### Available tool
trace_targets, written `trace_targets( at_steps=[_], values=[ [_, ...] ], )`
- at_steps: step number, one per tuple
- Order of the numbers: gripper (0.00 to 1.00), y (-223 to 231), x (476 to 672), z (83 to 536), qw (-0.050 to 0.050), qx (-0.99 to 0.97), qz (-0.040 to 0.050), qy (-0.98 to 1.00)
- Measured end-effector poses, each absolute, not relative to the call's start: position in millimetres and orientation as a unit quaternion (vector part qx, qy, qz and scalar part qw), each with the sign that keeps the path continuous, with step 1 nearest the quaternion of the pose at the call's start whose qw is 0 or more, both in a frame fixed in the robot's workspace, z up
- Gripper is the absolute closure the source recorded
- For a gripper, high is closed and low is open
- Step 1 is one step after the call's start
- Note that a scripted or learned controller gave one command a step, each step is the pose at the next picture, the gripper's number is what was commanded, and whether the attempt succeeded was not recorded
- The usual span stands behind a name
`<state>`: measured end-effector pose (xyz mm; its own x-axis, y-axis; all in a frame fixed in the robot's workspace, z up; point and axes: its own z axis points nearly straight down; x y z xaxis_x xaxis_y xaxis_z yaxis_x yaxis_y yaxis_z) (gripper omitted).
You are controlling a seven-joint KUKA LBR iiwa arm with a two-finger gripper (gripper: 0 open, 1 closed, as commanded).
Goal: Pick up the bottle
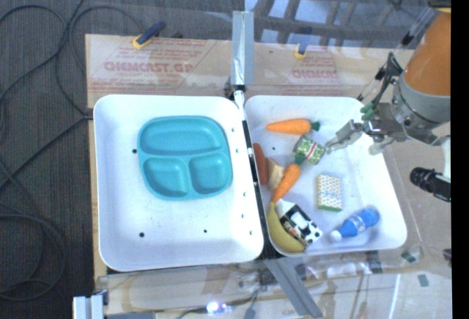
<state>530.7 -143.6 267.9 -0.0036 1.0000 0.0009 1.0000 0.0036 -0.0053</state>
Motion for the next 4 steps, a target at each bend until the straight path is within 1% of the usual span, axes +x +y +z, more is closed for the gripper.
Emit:
trace_targets(
  at_steps=[1, 2, 3, 4],
  values=[
    [0.0, -197.8, 498.8, 166.1, 0.003, -0.657, 0.0009, -0.754],
    [0.0, -216.0, 487.6, 88.1, 0.004, -0.579, -0.005, -0.815],
    [0.0, -212.2, 489.0, 89.5, -0.008, -0.441, 0.0, -0.898],
    [0.0, -190.9, 489.9, 89.8, -0.009, -0.207, 0.0016, -0.978]
  ],
)
